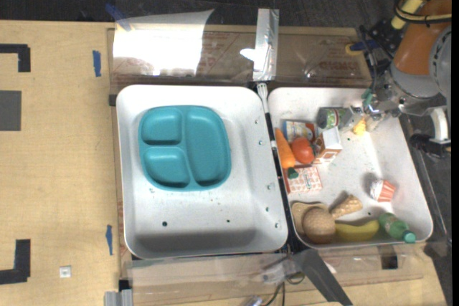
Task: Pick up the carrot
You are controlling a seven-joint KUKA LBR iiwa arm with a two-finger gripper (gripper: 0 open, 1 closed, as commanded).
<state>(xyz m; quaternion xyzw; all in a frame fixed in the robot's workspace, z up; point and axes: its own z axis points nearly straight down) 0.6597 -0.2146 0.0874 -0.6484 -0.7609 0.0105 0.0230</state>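
The carrot (285, 149) lay in the right bin (412, 175), hard against that bin's left wall, its long axis running roughly along the wall from the far end toward the near end, slightly slanted. A tomato (302, 150) sat touching its right flank, and small printed cartons (305, 179) crowded just beside and nearer than it. The tool (371, 105) hung over the far right corner of the same bin, near a small can (329, 117), so the carrot lay well apart from it, across the bin toward the left wall and somewhat nearer the camera. Whether the tool was released or clenched could not be told, as the wrist hid its working end; nothing was seen held in it. The coming move would likely call for a crossing of the bin leftward and a grasp across the carrot's narrow width, with the wall and tomato leaving little room on either side.
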